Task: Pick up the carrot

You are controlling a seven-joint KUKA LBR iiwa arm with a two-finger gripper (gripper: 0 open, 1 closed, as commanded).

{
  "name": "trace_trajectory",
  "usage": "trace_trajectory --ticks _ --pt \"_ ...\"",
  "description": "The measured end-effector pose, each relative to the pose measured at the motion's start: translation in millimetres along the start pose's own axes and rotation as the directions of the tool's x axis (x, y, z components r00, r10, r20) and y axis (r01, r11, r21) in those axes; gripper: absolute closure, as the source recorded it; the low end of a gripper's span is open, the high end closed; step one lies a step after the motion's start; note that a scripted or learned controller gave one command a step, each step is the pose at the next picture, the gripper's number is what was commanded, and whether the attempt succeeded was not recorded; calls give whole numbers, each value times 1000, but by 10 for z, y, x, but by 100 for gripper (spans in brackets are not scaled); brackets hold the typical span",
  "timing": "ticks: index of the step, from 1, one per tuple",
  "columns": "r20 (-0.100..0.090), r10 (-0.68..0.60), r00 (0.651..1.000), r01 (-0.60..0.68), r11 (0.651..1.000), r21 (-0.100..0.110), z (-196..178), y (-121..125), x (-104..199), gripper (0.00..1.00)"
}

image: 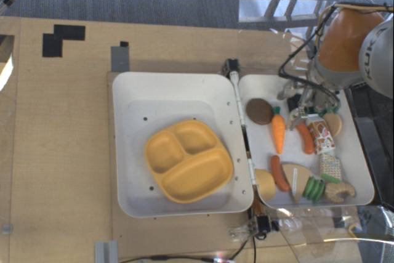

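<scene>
Beside brown disc (260,111): orange tapered carrot (279,133)

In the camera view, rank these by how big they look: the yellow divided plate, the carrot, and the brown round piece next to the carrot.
1. Yellow divided plate, by far the largest.
2. Carrot, longer than the brown piece but slim.
3. Brown round piece.
The last two cover a similar area, so their order is unsure.
</scene>
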State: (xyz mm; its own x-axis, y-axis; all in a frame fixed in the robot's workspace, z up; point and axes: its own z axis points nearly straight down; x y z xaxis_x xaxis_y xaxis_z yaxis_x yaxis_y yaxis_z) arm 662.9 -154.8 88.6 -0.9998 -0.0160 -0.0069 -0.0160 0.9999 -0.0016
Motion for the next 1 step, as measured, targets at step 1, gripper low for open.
trace_trajectory --ticks 1 --pt "7 12 1000 -12 1000 -4 -9 657 260 0"
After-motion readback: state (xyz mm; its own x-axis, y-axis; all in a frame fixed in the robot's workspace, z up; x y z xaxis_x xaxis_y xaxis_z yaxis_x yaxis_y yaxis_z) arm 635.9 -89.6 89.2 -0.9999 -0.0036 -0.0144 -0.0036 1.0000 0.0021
